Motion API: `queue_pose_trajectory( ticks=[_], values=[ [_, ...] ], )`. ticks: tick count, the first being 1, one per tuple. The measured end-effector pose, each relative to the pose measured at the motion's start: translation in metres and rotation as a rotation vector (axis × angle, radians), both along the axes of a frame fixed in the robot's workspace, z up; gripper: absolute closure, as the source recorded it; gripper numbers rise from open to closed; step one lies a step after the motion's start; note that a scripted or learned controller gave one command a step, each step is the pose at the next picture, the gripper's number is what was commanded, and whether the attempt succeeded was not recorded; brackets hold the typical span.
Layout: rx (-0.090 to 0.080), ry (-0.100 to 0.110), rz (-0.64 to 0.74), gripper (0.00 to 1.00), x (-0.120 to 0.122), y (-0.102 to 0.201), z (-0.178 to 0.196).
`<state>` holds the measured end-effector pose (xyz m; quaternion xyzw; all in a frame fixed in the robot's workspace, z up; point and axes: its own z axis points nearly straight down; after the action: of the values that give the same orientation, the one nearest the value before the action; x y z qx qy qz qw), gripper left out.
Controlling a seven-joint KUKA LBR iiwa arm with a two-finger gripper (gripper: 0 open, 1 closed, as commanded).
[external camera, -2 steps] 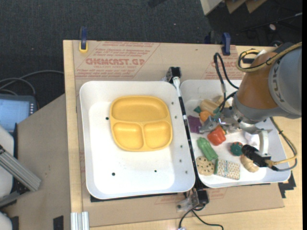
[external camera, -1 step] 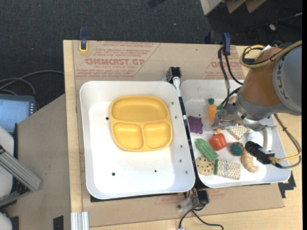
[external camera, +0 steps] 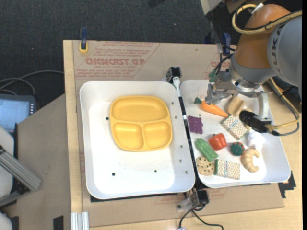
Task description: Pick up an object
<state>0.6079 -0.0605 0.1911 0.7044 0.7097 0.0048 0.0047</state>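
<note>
Overhead, slanted, over both bins (external camera: 91,143)

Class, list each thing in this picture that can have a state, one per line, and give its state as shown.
Yellow plastic three-compartment plate: flat in the left white bin, nothing in its compartments.
Orange toy carrot: lying on its side in the right white bin, just below the gripper.
Red toy pepper: resting loose, not held.
Croissant-shaped toy: resting loose.

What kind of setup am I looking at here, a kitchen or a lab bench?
Most likely a robot lab bench, not a kitchen: two white bins on a paper-covered board, toy food such as a carrot and croissant, and loose cables.
</note>
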Motion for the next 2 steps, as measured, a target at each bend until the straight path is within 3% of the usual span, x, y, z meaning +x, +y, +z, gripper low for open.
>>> queue_pose_trajectory(
  ticks=[1,2],
  values=[
    [0.0,0.013,-0.006,0.0,-0.004,-0.003,-0.006],
    [-0.004,0.007,-0.012,0.0,-0.038,-0.061,-0.107]
  ],
)
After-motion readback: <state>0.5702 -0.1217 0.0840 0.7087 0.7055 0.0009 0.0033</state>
